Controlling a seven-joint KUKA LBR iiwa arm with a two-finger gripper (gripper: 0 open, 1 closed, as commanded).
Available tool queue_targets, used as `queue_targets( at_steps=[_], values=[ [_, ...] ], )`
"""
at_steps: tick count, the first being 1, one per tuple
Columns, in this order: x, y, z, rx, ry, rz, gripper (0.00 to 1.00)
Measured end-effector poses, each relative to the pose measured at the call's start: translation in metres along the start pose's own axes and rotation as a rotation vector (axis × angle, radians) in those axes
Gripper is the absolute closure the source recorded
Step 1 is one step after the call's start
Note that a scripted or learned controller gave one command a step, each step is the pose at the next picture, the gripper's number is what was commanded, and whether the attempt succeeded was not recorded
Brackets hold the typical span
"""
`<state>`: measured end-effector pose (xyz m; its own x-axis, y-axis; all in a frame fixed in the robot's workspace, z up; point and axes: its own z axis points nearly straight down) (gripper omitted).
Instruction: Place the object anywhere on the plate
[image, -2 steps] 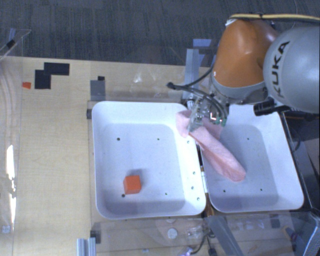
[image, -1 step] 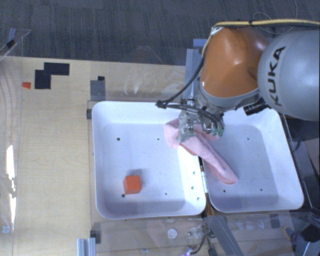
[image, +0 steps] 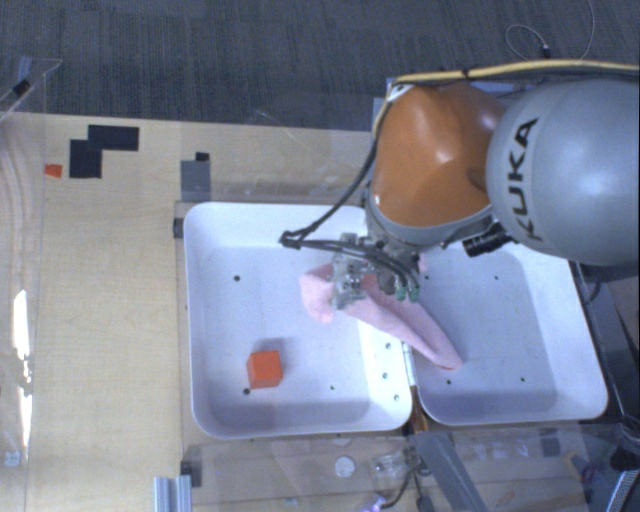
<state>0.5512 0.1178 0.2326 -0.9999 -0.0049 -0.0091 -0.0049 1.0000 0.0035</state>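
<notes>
Two white bins are sitting side by side on a pale wooden bench, and the KUKA arm (image: 560, 170) is reaching in from the right, parking its claw (image: 372, 282) over the strip where the bins meet. A pink plate (image: 420, 330) is lying right under the claw, looking tilted, draped across the divider with its long axis running from up-left of the claw down to the right into the right bin (image: 540, 390). The object, a small orange block (image: 265, 369), is sitting well off to the claw's lower left in the left bin (image: 220, 300), clearly apart from the plate. Can't tell how wide the claw is, and I'm seeing nothing orange in it. My guess: the block is needing a pick first, so the next travel is down-left.
</notes>
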Motion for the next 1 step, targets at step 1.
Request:
queue_targets(
  at_steps=[1],
  values=[
    [-0.0001, -0.0002, -0.0001, 0.000, 0.000, 0.001, 0.00]
  ],
)
